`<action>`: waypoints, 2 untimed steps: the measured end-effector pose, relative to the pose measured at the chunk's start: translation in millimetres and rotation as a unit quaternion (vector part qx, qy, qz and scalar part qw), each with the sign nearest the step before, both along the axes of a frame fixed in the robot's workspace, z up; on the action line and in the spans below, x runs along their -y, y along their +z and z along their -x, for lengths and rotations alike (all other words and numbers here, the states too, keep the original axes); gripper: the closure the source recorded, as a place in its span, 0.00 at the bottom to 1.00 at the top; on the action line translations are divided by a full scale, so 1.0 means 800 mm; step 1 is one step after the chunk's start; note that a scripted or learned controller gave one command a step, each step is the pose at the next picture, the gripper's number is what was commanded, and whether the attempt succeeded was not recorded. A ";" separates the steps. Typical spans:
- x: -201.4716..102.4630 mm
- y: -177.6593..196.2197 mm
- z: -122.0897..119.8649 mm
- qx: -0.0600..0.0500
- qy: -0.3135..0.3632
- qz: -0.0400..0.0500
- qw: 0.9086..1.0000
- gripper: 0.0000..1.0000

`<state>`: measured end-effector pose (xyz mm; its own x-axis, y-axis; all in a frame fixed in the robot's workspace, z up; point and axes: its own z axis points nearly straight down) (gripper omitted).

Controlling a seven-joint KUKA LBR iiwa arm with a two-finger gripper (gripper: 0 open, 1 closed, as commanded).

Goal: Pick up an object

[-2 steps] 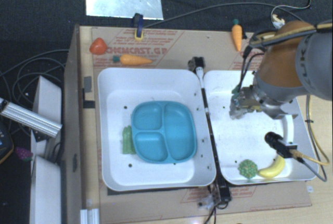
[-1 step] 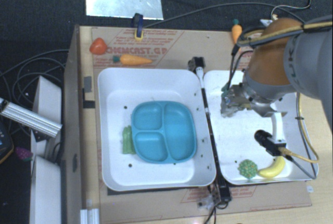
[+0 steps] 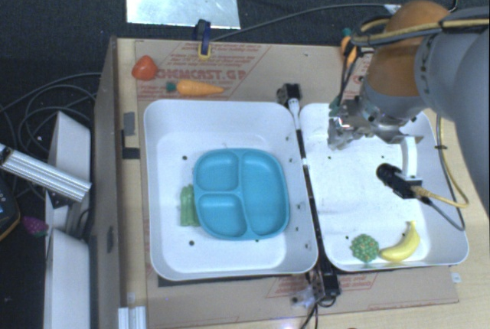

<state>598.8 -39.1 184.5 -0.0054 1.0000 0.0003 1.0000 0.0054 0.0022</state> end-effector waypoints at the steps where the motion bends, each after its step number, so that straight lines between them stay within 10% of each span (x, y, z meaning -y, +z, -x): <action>1: -0.001 0.013 -0.001 0.001 0.003 0.000 1.000 1.00; 2: 0.014 0.021 0.015 -0.001 -0.002 0.000 1.000 1.00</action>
<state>586.8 -50.3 200.9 -0.0011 1.0000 -0.0005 1.0000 0.0011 0.0010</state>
